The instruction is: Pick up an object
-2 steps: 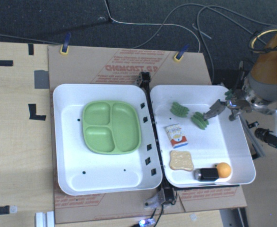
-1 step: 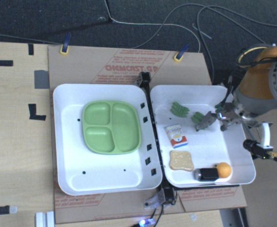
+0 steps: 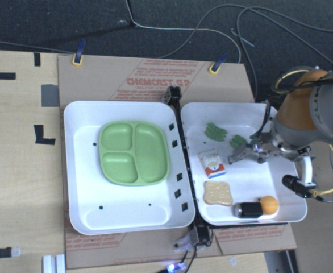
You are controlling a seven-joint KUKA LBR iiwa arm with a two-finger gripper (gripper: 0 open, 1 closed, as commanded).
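The right bin (image 3: 280, 115) is the landmark. The arm (image 3: 303, 115) reaches over its right edge, its gripper (image 3: 241, 151) low inside, grip state unclear. Bread slice (image 3: 217, 193) lies front-centre, small carton (image 3: 212, 165) just behind, orange ball (image 3: 269, 205) front-right.

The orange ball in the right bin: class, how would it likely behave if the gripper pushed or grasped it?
The orange ball looks round and smooth, so it would probably roll when nudged. It sits against the black object near the right bin's front wall, which may limit rolling. Its curved surface could slip from a pinch.
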